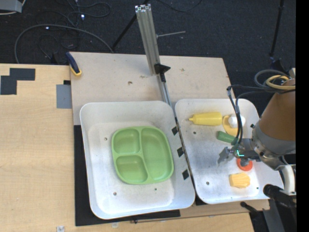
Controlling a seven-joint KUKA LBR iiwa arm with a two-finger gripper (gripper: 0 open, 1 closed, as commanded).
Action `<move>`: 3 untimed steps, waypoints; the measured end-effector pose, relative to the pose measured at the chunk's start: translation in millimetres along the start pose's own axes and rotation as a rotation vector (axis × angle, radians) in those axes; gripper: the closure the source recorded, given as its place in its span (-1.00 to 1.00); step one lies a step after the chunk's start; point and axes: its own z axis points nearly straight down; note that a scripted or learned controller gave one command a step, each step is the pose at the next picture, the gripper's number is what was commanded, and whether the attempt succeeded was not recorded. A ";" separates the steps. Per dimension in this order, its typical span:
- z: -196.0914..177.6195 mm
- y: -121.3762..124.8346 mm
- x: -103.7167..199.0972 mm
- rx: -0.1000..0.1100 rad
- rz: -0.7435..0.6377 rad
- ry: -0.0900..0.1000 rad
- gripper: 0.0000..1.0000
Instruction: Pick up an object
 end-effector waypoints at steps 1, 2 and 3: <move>-0.3 0.2 0.0 -0.001 0.000 0.000 -1.00; 43.7 2.0 3.0 0.003 -0.001 0.001 -1.00; 87.6 4.3 1.3 0.002 0.000 0.001 -1.00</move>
